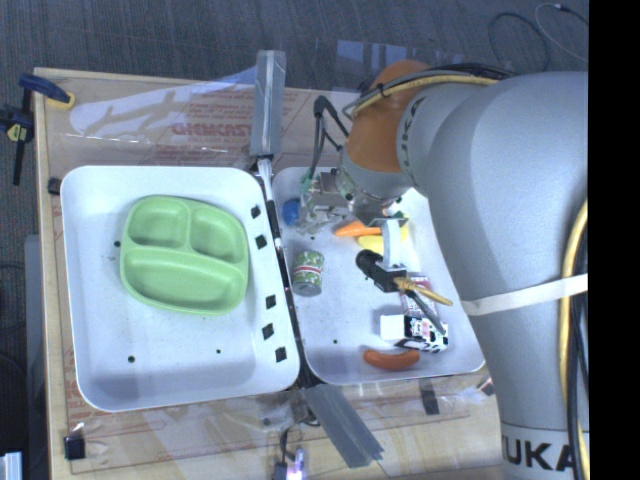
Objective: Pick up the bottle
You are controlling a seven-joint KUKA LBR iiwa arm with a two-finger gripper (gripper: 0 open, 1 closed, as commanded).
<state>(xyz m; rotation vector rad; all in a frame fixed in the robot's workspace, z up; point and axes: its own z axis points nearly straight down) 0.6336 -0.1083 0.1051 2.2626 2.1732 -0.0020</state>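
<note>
The likeliest bottle is the short green-patterned one near the left wall of the right bin, with bare floor on its right and front. The hand hovers further back in that bin, beside a small blue thing; whether it is wide or narrow I cannot tell.

The bottle looks small, light and stiff, probably plastic with a smooth round side that could roll or slip out of a loose pinch. The best hold is likely across the middle of its body, squarely over it.

The bin wall leaves little room on the left, so closing front to back looks safer. An orange carrot lies near, apart from the bottle. The left bin holds a green plate.
</note>
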